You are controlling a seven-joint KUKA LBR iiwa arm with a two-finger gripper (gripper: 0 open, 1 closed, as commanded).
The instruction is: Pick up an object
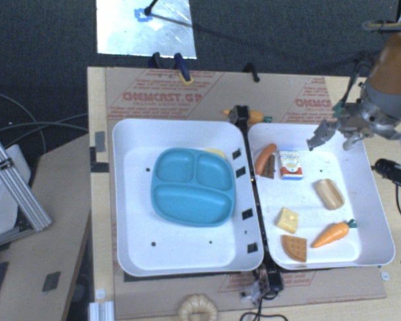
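In the right bin (371, 199) lie six small things I could lift, none touching my claw (334, 136). At the far left, a hot dog (265, 159) leans at a slant beside the wall between the bins. Just right of it a small carton (291, 164), white with a red base, lies flat. A bread roll (329, 194), tan and oblong, lies right of middle, tilted. Below it a carrot (333, 233) points left and downward, its green top toward the right wall. A pale yellow cheese wedge (288, 219) lies left of the carrot, and a brown waffle (295, 247) sits near the front rim, just under the cheese.
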